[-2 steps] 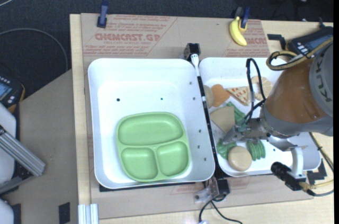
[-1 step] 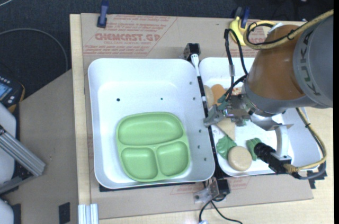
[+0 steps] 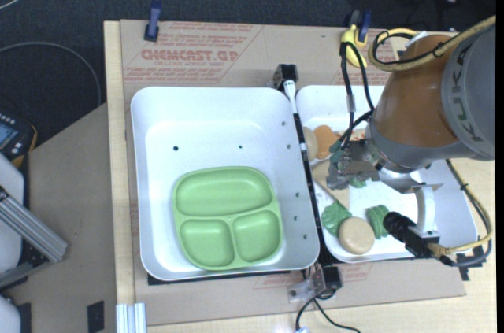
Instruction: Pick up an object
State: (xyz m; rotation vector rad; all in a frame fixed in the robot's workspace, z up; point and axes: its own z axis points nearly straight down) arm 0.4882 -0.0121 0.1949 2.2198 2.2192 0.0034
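Note:
The gripper (image 3: 344, 168) reaches down into the right bin (image 3: 465, 207), near its left side. Just behind it lies a tan-orange object (image 3: 324, 141). A small dark green object (image 3: 361, 181) sits right against the gripper's front; I cannot tell whether it is held. In front of the gripper lie a green leafy piece (image 3: 334, 213), a round beige object (image 3: 356, 235) and another green object (image 3: 376, 220). The arm's grey and orange body hides the middle and back of this bin.
The left bin (image 3: 157, 135) holds a light green divided plate (image 3: 227, 216) in its front half. A black divider (image 3: 300, 141) runs between the bins. Cables hang around the arm at the right.

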